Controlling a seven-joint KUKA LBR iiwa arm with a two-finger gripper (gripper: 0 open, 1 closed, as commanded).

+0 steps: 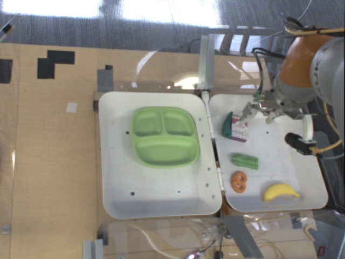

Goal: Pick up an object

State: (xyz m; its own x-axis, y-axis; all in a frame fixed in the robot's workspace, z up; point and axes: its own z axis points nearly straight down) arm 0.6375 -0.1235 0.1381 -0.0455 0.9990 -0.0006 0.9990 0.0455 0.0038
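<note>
Right now my gripper (260, 111) hangs over the upper part of the right bin (280, 155), its fingers spread apart with nothing between them. Just beside it, at about nine o'clock, a small carton (237, 127) with a green side and a pink and white face lies in that bin, apart from my fingertips. Toward six o'clock from the carton sits a green block (245, 161), then an orange pretzel-shaped piece (239, 181), and at five o'clock a yellow banana (280, 192) near the bin's lower edge. Out at nine o'clock, the left bin (116, 193) carries a green divided plate (164, 136).
</note>
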